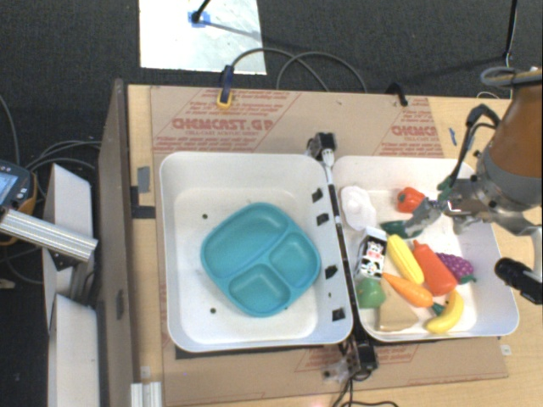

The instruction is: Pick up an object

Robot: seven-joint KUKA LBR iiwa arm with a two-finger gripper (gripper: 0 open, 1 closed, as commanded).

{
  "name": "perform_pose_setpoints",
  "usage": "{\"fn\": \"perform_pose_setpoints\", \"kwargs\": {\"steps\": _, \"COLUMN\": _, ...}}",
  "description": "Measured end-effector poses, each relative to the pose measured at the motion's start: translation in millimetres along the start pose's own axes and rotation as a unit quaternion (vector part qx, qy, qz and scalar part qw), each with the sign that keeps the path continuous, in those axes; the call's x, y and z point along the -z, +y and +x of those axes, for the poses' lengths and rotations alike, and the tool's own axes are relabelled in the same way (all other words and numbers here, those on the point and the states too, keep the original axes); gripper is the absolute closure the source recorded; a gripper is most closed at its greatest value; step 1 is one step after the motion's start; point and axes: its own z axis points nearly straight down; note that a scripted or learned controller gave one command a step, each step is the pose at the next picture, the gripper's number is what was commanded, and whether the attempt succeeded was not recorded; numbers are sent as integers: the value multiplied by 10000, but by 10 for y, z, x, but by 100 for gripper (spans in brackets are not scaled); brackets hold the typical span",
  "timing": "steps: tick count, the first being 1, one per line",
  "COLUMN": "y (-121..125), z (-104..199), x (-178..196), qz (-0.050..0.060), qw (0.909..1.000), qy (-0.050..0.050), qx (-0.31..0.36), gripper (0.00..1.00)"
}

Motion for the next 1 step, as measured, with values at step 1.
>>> {"fn": "perform_pose_setpoints", "kwargs": {"steps": 1, "y": 735, "z": -290, "x": -1888, "qz": 2, "qw": 10000, "qy": -10, "qx": -7, "gripper": 0}}
